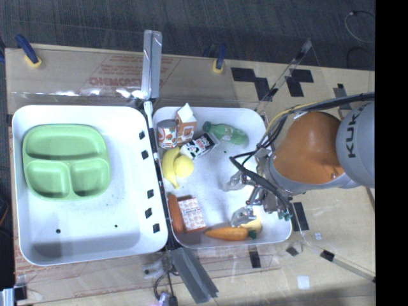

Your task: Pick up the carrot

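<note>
The pincer (242, 199) hangs over the right-hand bin (210, 190), near its front right corner, with its two metal fingers (233, 182) spread apart and nothing between them. One finger sits toward the middle of the bin, the other (242, 217) lower down, close to the front wall. The carrot (226, 233) lies flat on the bin floor just below and slightly left of that lower finger, running along the front wall with its green end (253, 226) pointing right; the lower fingertip is just beside the carrot's right end, but whether they touch cannot be told. Behind the pincer the grey arm with its orange band (306, 148) reaches in from the right.

Left of the carrot lies a brown packet (187, 214). Farther back sit a banana (175, 166), a small carton (199, 145), a can (167, 134) and a green bottle (226, 133). The left-hand bin (38, 247) holds a green divided tray (64, 160). Both bins rest on the worktop (331, 234).
</note>
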